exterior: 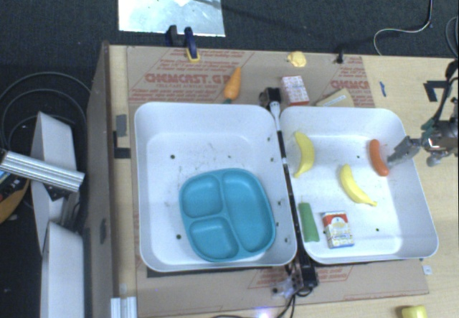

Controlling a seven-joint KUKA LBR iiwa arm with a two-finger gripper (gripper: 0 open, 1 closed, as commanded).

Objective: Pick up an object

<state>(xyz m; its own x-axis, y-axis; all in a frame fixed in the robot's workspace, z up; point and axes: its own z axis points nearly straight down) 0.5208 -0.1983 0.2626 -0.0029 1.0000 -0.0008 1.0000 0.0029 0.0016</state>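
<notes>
Currently, the tool is hovering at the right edge of the right bin, just beside the orange sausage; its opening state cannot be told. Two bananas, a green block and a small carton are lying in this bin. A blue divided tray is sitting in the left bin.
</notes>
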